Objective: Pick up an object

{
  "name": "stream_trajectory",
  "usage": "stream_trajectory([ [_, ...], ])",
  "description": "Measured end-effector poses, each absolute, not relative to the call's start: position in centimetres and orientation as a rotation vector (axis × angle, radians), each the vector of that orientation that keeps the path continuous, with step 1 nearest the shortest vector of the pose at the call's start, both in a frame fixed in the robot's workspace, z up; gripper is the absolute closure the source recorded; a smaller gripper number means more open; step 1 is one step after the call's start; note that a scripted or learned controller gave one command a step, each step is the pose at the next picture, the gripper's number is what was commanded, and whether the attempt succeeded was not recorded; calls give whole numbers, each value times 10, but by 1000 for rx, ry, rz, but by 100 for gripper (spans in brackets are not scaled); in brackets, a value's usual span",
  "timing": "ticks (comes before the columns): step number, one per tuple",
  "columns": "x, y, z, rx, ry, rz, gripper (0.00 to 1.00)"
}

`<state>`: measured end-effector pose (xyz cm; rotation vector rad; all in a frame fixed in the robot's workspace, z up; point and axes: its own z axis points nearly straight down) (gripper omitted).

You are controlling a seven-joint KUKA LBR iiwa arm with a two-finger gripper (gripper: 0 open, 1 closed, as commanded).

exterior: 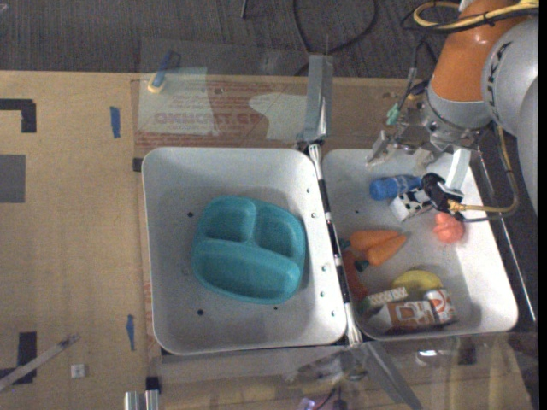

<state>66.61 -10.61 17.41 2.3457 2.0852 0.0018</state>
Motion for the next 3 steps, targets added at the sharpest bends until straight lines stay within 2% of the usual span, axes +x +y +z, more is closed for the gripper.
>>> stream_trajectory([
  [1, 654, -105, 175, 2383, 2050, -1, 0],
  [2, 653, -130, 117, 2291, 2108, 33, 0],
  [3, 676, -162, 102, 2277, 2133, 27, 0],
])
